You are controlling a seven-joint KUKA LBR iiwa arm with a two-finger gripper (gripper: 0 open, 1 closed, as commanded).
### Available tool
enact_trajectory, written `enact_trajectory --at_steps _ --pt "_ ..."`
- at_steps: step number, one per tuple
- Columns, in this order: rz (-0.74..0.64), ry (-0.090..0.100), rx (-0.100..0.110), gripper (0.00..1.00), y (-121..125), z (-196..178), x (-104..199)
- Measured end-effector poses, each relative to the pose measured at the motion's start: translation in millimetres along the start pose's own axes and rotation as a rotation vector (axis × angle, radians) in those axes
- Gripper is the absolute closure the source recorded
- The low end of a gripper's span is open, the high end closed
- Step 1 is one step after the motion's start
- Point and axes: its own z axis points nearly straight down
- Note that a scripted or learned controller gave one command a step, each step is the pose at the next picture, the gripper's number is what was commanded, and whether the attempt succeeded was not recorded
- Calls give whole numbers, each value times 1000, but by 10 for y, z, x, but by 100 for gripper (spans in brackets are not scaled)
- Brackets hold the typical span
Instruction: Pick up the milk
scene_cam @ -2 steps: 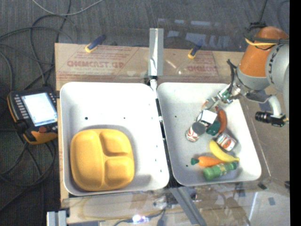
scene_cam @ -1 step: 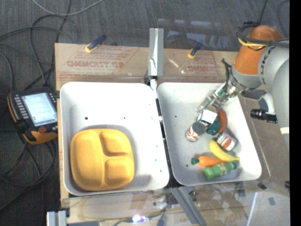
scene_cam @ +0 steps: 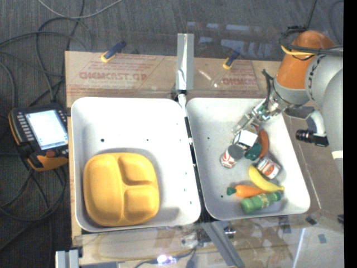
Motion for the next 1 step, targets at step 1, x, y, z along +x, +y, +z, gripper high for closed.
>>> enact_trajectory --at_steps 1 --pt "-1 -15 -14 100 28 -91 -16"
